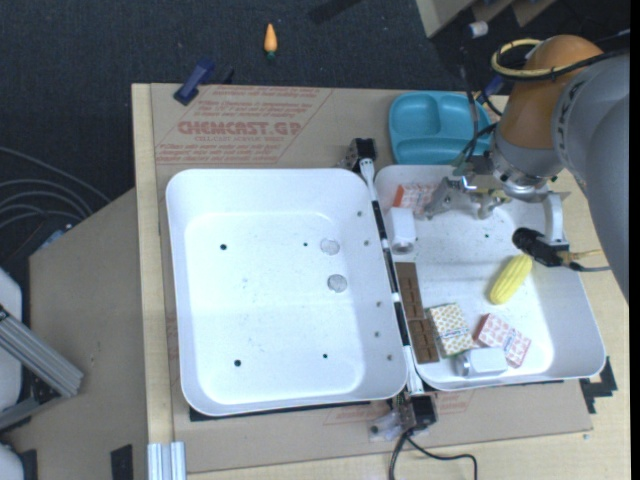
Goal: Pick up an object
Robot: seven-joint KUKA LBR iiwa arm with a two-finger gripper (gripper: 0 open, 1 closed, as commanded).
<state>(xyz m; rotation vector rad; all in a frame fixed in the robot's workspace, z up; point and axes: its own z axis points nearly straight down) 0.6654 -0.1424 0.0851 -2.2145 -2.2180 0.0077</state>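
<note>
The hand is seen low over the right bin's far end; its grip cannot be told.

The arm runs off the right edge.

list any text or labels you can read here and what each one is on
"CHEMCAST GP", red print on the brown board under the bins; it repeats along slanted lines, and the smaller print is too blurred to read.
Patterned packets in the right bin: markings too small to read.
Nothing else legible.
</note>
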